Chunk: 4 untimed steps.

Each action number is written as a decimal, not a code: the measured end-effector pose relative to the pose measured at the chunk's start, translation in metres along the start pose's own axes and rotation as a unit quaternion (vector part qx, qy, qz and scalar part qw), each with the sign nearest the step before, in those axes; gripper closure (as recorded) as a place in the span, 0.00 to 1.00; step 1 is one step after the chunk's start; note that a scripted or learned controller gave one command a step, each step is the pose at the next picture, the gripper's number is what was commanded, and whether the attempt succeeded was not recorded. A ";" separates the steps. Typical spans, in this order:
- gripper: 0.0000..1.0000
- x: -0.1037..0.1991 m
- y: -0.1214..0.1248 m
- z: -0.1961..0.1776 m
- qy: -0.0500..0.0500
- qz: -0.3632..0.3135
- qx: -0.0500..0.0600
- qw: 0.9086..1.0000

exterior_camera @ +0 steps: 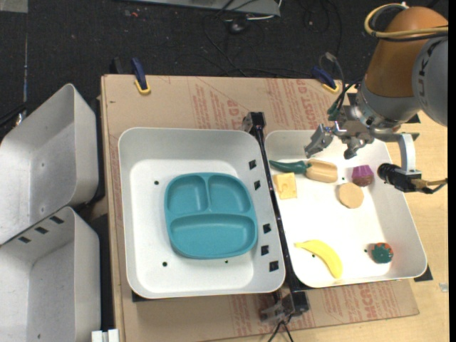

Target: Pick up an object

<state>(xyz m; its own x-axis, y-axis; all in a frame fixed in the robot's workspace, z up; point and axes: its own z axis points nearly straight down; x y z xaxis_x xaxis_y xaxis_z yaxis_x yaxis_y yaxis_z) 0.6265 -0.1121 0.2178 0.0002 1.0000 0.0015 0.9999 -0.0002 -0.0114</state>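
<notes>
Jaws (335, 142) hang open and empty above the right bin (406, 223), near the purple toy (362, 174).

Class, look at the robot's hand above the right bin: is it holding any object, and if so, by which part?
Nothing is held. The hand hangs open above the right bin, with no object between its fingers; the carrot lies just below it.

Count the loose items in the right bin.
6: green piece and tan block at the top, yellow square by the left wall, purple item and tan disc mid-right, banana and red-green item near the front. The arm may hide others.
</notes>
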 end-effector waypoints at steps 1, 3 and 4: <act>0.00 0.000 0.002 -0.006 -0.001 -0.001 -0.006 1.000; 0.00 0.004 0.012 0.110 -0.001 -0.001 -0.005 1.000; 0.00 0.004 0.018 0.117 -0.001 0.000 -0.016 1.000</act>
<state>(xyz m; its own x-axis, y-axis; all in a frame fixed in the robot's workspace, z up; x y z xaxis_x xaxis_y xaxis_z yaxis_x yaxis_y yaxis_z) 0.6431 -0.1078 0.1008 -0.0002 1.0000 -0.0009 0.9998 0.0002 0.0196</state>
